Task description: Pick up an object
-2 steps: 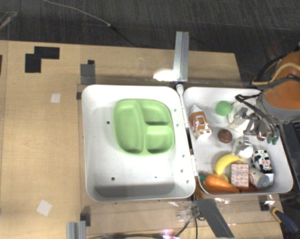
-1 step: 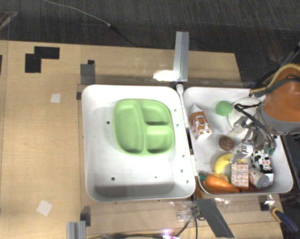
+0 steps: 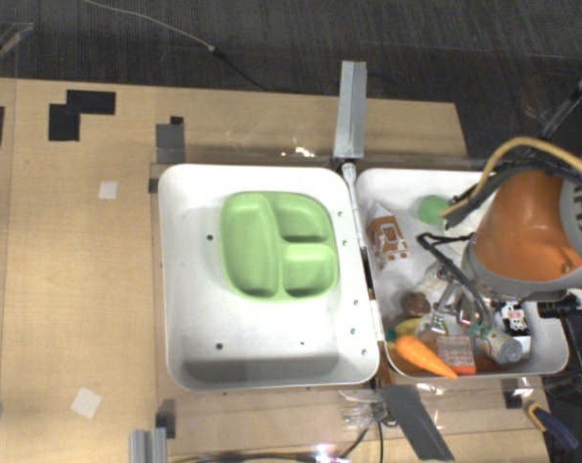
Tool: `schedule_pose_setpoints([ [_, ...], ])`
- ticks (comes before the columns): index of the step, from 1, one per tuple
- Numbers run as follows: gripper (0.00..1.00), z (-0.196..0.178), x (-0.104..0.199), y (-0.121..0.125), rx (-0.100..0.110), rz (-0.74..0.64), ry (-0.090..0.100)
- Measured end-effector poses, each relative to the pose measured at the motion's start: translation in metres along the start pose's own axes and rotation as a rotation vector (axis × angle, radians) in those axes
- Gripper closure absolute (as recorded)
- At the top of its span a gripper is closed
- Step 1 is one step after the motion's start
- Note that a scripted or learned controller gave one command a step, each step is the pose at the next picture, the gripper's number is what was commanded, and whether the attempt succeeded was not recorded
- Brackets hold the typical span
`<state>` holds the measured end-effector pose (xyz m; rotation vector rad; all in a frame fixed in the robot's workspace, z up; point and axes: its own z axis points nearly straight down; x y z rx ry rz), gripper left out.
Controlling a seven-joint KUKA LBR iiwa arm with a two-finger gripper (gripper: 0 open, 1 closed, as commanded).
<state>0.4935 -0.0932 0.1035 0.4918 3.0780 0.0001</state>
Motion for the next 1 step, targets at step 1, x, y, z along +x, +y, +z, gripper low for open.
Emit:
schedule_pose_setpoints([
  [1,0.0,-0.0034,0.0038,-0.0013,0.002,0.024,0.014],
])
